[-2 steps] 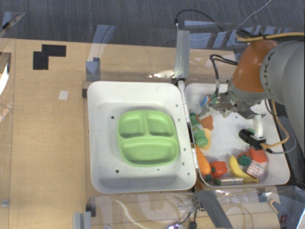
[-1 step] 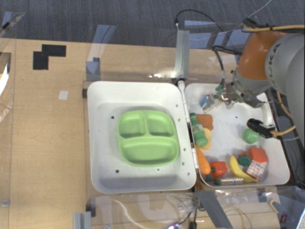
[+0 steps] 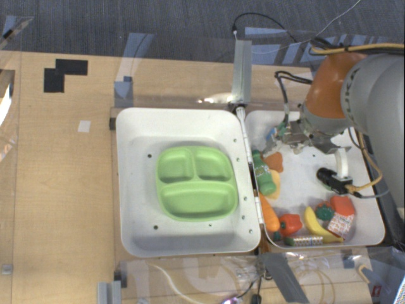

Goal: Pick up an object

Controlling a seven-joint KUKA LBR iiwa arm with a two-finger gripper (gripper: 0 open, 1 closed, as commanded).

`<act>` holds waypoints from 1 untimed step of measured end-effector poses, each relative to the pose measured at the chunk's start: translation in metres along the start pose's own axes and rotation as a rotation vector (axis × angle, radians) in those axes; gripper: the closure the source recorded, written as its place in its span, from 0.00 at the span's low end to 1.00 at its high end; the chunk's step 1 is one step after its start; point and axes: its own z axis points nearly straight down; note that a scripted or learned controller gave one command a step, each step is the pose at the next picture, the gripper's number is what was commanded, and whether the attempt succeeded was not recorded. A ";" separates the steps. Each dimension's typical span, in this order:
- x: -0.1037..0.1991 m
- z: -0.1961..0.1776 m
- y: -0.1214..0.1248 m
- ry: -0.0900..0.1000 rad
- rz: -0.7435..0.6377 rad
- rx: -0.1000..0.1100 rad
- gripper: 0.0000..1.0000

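Two shallow white bins sit side by side on the bench. The left bin holds a green divided plate lying flat in its middle. The right bin is crowded with toy food. The arm comes in from the right, and its gripper hangs over the far left part of that bin. From here I cannot tell whether it is spread or closed, and I see nothing held in it. Just below it lies an orange piece, with a green and yellow item beside the bin's left wall. Along the near edge are a carrot, a red pepper, a banana and a red-and-white carton.
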 end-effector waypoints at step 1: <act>0.003 0.004 -0.006 -0.002 0.062 -0.012 0.00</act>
